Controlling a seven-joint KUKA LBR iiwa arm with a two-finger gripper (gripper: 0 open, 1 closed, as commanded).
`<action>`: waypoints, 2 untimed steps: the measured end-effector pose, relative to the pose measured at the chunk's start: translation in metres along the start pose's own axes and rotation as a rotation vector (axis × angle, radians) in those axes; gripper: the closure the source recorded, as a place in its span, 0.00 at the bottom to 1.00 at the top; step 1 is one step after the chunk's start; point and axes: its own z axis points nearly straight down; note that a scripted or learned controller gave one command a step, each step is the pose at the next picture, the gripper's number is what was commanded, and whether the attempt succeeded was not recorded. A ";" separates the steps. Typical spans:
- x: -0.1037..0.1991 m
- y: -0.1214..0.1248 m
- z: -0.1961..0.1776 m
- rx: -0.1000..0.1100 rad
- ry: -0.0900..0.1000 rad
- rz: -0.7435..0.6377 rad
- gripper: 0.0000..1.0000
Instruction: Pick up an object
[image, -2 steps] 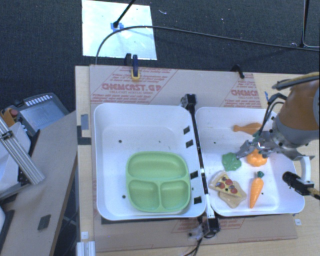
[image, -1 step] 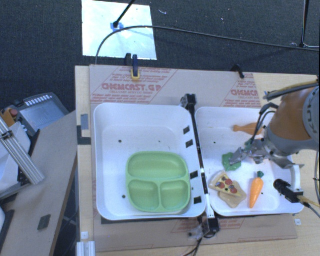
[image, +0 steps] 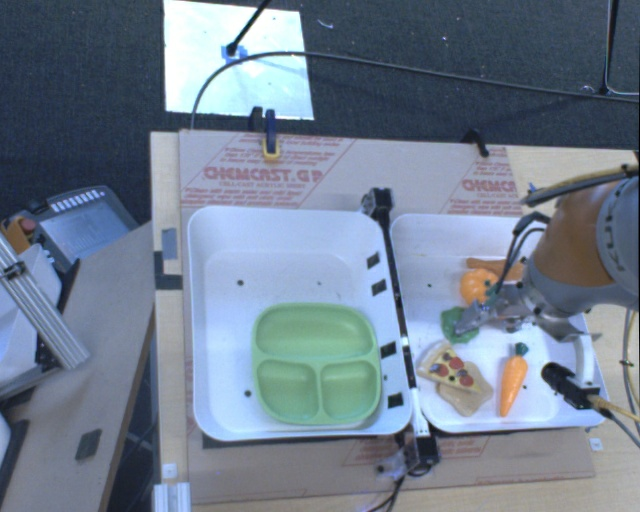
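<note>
Grey gripper (image: 480, 312) low in the right bin (image: 430, 245), right of frame centre; grip state cannot be told. Green toy (image: 458, 322) at its tip, orange toy (image: 472, 287) just above. Pizza slice (image: 456, 375) and carrot (image: 512, 378) lie lower right. Green divided plate (image: 316, 362) sits in the left bin (image: 280, 240).

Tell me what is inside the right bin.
The right bin holds a pizza slice, a carrot, an orange item and a green item. The arm covers part.

The arm (image: 590, 250) hides part of an orange object (image: 474, 286), perhaps fruit
</note>
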 end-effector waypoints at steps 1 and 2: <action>0.001 0.002 -0.012 -0.005 0.001 -0.001 1.00; 0.005 0.006 -0.075 -0.006 -0.001 -0.003 1.00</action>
